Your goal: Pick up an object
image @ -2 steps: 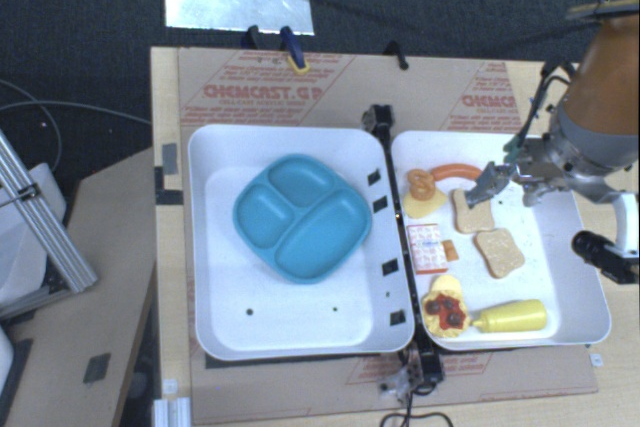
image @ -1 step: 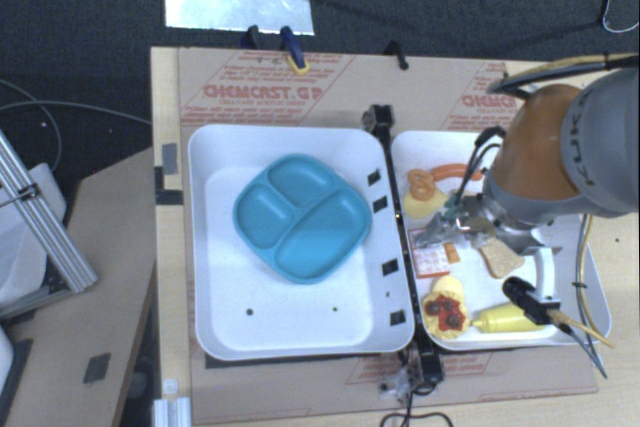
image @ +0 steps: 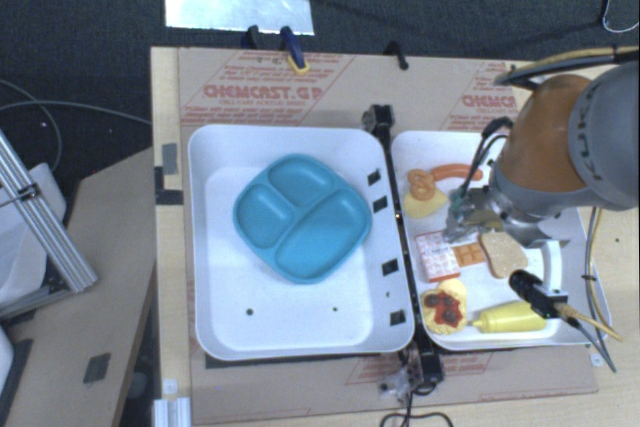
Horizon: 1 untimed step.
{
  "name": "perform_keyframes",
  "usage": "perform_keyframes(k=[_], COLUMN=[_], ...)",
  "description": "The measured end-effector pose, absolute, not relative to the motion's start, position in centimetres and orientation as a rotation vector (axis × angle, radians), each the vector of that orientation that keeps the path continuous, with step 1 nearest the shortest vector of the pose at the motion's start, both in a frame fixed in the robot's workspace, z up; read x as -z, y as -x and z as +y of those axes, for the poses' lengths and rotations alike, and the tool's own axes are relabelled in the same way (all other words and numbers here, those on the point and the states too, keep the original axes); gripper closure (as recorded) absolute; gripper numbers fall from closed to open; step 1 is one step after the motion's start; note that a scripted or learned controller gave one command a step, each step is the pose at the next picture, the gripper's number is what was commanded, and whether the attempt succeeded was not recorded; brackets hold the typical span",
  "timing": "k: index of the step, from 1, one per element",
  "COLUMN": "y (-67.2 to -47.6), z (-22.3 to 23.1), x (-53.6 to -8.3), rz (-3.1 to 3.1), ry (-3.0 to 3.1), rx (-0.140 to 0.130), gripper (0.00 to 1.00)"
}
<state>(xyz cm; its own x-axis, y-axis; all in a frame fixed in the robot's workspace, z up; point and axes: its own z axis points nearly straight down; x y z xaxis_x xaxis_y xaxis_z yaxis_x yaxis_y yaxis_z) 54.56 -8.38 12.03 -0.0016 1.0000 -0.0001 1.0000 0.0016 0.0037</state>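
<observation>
Reaching in from the right, the grey arm (image: pixel 570 150) with its orange band bends down over the right white bin (image: pixel 570 335), its wrist low above the toy food. The jaws (image: pixel 462 220) sit just above a pink checked wafer (image: pixel 436 255), near a slice of toast (image: pixel 503 253); whether they are open or closed cannot be told. Around them in that bin lie a pretzel (image: pixel 421 183), a sausage (image: pixel 452 172), a yellow piece (image: pixel 427 205), a yellow mustard bottle (image: pixel 510 318) and a red-topped pastry (image: pixel 445 303). The left white bin (image: pixel 215 315) on the desk holds a blue divided plate (image: pixel 302 216), well apart from the arm.
</observation>
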Motion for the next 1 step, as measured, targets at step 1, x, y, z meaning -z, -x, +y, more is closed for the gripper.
perform_keyframes(k=[1], y=[-52.98], z=[1.54], x=[-18.78], rz=[2.236], ry=[-2.206], rx=[-0.014], gripper=[1.00])
